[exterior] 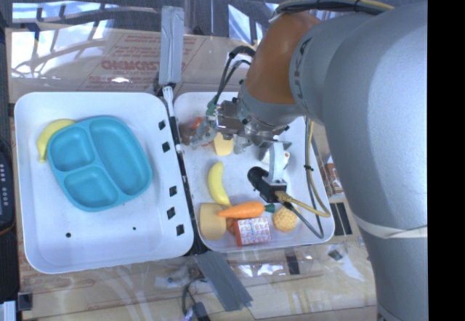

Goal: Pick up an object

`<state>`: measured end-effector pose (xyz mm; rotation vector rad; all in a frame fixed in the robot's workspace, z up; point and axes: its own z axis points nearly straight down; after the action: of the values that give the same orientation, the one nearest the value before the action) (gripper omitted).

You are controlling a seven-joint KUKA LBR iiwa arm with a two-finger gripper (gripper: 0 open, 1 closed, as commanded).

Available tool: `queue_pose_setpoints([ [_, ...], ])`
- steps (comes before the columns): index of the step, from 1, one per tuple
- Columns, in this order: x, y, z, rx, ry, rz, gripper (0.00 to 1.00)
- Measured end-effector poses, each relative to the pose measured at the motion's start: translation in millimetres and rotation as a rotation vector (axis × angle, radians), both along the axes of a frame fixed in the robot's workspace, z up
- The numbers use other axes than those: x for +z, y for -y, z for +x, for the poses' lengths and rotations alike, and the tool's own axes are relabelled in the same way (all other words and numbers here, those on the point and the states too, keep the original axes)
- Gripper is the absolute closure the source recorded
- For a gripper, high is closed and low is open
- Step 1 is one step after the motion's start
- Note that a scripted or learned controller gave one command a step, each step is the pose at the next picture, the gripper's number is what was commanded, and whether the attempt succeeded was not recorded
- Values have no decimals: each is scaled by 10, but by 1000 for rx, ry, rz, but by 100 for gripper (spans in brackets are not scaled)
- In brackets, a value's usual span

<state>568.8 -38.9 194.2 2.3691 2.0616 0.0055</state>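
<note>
In the right bin [314, 229], my gripper [213, 129] hangs low over the far left part, below the orange band of the arm [280, 58]. A pale yellow block [224, 145] lies right beside it, and a small orange-brown item [193, 128] sits just to its left. I cannot see whether the block touches the gripper. Nearer the front lie a yellow banana [217, 183], an orange carrot [242, 210], a pale yellow wedge [211, 221], a red-and-white box [253, 231] and a round yellow fruit [285, 220].
The left bin [29, 240] holds a blue divided plate [100, 162] with a second banana [48, 136] tucked at its far left edge. The grey arm covers the right bin's far right side. Yellow cables [311, 207] and a black-and-white fitting [267, 176] hang over the bin.
</note>
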Motion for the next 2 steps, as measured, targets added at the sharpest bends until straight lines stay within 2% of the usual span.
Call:
queue_pose_setpoints([
  [1, -33, 460, -769, -6, -8, -2, 0],
  [2, 59, 444, -758, 1, -10, 0, 100],
])
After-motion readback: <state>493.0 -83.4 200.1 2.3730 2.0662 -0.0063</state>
